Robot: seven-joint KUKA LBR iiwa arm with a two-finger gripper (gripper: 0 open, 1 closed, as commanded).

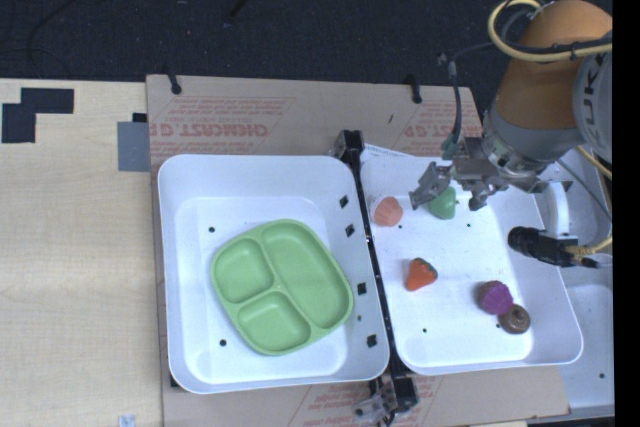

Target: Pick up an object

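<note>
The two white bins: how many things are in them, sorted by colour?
Green: 2, the plate and a small green item by the gripper
Pink: 1
Orange-red: 1
Purple: 1
Brown: 1
Total: 6

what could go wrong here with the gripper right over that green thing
The gripper sits at the green object, near the right bin's back wall; a grasp could slip and push it against that wall. The pink object lies close on the camera's left, so a sideways sweep may knock it.
</note>
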